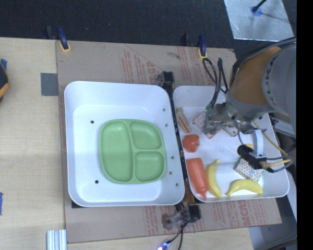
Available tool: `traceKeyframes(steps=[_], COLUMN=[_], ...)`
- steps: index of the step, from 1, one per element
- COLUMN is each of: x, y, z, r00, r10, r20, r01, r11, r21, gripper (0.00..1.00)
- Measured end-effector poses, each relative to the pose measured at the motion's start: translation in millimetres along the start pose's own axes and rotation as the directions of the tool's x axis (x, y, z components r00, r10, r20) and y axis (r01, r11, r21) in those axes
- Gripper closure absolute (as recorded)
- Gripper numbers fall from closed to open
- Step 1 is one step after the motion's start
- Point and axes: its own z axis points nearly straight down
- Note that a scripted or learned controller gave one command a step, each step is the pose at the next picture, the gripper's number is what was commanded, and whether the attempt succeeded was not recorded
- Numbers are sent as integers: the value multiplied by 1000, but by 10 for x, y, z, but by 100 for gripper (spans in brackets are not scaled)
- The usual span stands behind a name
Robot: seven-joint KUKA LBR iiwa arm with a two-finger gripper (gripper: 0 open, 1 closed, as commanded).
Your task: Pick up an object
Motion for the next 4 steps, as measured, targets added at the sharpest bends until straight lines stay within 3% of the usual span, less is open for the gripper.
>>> traceKeyframes(steps=[1,2,3,4], x=[-477,-354,-354,-881], y=[-504,-507,-511,-154], z=[152,-761,-756,165], r00=[1000,1000,1000,1000], r10=[2,1,2,1], r20=[-7,-8,-8,-7], r01=[-2,-1,-1,-1], r11=[1000,1000,1000,1000], r21=[10,7,8,11], gripper=[100,100,0,0])
